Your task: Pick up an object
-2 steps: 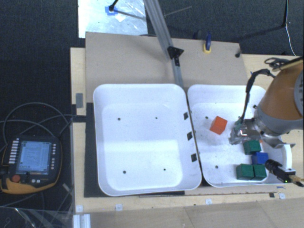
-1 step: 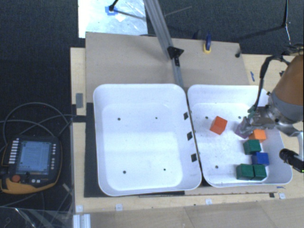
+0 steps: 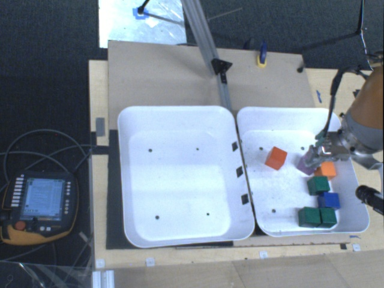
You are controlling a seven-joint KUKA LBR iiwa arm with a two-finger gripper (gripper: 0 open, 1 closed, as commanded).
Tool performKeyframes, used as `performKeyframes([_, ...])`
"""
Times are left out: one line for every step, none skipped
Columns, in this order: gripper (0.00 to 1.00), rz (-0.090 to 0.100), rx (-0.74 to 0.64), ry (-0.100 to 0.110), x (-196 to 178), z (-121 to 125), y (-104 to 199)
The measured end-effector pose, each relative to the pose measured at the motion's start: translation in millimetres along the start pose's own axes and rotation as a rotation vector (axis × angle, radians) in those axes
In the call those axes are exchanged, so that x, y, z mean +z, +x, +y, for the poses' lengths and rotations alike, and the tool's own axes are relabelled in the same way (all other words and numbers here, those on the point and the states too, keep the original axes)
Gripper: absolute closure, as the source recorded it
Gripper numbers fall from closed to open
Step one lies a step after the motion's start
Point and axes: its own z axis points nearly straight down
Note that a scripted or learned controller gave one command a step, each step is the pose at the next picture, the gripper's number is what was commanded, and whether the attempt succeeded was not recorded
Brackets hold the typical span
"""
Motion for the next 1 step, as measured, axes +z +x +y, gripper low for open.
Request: performKeyframes([1.0,0.002,-0.006,0.0,2.0,18.9,47.5])
